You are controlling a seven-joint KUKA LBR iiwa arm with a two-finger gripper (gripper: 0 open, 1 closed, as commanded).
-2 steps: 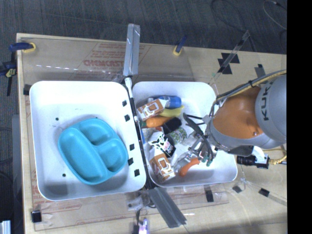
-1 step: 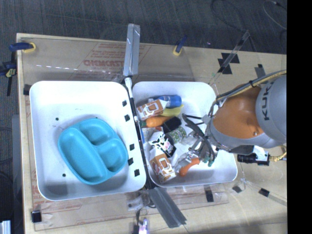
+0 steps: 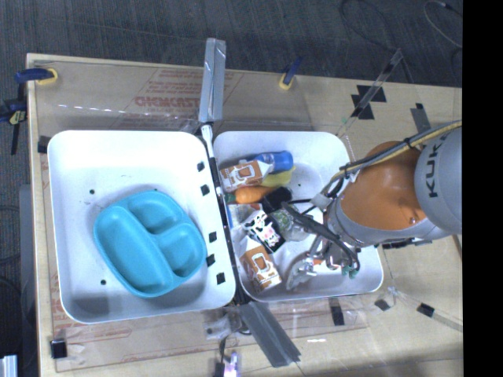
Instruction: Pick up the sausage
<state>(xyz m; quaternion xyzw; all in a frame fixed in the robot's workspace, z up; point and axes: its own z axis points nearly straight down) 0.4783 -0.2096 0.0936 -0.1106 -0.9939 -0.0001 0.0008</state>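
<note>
We see the right bin (image 3: 357,151) at the centre right of the frame, with the gripper (image 3: 302,272) low inside it; we cannot tell its jaw state. The orange sausage (image 3: 248,195) lies at the bin's left side, probably light, smooth and a little slippery; we would grasp across its middle.

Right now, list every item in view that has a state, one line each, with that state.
blue divided plate: lying tilted in the left bin, compartments bare.
blue-capped bottle: on its side in the right bin.
sausage: lying flat, not gripped.
cow-patterned carton: lying tilted.
orange carton: lying on its side.
gripper: low over the right bin.
</note>
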